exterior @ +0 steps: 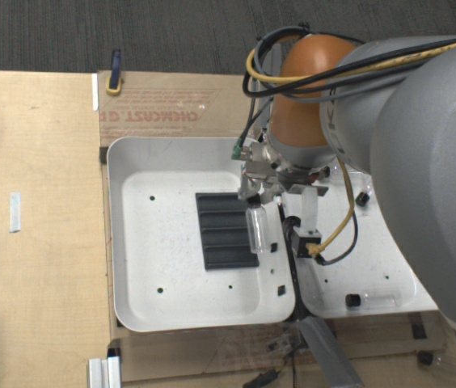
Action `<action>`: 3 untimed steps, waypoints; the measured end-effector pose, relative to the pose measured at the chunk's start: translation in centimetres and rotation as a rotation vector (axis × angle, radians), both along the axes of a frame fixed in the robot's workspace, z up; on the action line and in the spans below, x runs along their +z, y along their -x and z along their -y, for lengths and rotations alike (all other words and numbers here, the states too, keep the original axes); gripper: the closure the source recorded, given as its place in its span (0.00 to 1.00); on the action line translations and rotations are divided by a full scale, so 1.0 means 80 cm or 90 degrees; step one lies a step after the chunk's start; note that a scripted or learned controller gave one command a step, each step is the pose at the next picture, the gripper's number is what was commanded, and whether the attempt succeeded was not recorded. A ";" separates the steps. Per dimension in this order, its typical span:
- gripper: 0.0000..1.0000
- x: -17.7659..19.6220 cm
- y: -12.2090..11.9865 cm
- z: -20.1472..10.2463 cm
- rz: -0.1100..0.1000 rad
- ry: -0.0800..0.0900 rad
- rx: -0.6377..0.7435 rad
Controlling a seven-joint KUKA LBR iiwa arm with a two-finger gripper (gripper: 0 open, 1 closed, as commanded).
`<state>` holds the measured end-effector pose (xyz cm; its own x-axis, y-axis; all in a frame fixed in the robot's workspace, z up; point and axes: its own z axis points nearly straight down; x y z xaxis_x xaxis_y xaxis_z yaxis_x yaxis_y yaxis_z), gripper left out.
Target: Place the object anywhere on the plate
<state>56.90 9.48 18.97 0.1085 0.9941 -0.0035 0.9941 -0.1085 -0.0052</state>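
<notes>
The big grey arm (430, 168) looms over the right bin (390, 285). Its gripper (256, 217), grip unclear, hangs at the black ridged block's (226, 231) right edge in the left bin (131, 217), open floor leftward.

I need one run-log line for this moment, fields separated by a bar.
arm: over left bin | gripper: low, at right edge of black ribbed plate | object: not identifiable | placement: unconfirmed
</notes>
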 end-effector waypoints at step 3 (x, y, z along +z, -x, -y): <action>1.00 0.185 -0.004 -0.142 0.002 -0.002 0.726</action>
<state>57.19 20.87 33.74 -0.8581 0.5135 -0.0018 0.5135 0.8581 -0.0003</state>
